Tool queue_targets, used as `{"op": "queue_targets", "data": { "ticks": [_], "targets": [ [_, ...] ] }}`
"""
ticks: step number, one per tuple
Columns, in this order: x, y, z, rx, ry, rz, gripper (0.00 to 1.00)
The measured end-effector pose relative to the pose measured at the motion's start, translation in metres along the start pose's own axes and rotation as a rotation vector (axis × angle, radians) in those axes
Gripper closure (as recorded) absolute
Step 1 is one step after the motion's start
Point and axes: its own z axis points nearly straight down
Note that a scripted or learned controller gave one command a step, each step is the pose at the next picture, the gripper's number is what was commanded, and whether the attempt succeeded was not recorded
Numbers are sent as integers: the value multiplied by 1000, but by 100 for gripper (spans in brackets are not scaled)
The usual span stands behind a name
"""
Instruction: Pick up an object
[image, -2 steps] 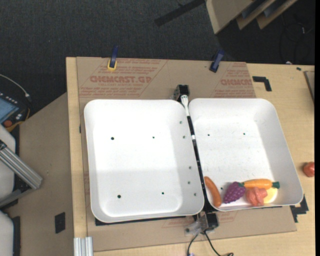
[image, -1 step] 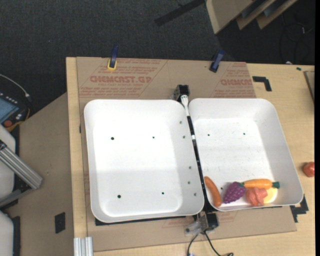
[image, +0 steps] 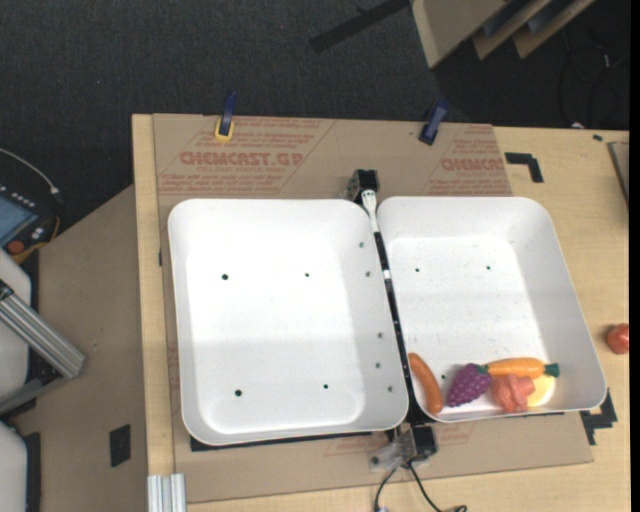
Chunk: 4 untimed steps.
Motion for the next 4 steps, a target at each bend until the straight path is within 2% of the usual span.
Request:
{"op": "queue_targets", "data": {
  "ticks": [4],
  "targets": [
    [0, 0, 0, 0, 0, 0, 100]
  ]
}}
